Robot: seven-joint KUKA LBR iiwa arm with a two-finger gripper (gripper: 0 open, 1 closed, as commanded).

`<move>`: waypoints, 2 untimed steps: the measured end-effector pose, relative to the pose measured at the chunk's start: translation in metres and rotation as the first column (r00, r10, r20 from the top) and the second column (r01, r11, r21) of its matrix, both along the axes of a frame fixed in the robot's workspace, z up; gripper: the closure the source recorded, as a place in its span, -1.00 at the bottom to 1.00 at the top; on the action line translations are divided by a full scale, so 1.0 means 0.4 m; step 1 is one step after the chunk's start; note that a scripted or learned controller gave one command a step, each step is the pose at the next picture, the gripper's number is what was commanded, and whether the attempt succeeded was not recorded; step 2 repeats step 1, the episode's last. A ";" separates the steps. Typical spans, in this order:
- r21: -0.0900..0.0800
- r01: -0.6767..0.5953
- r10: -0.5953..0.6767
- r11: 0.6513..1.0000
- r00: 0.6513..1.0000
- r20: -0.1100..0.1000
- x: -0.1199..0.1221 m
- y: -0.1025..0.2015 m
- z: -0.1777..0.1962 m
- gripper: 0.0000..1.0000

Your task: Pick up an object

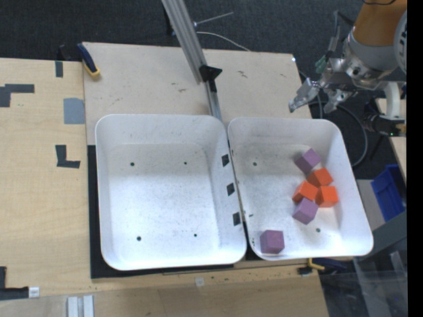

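The pincer (317, 96), fingers apart and gripping nothing, is hovering beyond the right bin (344, 144). Purple and orange blocks (315, 189) are lying inside it. Approach step; next, descending onto one block.

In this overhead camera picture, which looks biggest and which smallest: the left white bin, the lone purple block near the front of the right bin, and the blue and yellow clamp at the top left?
Largest to smallest as they look:
1. left white bin
2. blue and yellow clamp
3. lone purple block

The clamp and block look close in size; the clamp is longer but thinner, so that order is unsure.
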State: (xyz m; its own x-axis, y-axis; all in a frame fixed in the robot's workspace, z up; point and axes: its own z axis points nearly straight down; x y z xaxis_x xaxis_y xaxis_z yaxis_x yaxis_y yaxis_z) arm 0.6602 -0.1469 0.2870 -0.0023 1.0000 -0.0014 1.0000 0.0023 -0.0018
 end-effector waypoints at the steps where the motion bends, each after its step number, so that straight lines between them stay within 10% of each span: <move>1: -0.003 0.000 0.000 1.000 1.000 0.015 -0.117 -0.065 -0.417 -1.00; 2: -0.003 0.000 0.000 1.000 1.000 0.015 -0.117 -0.065 -0.417 -1.00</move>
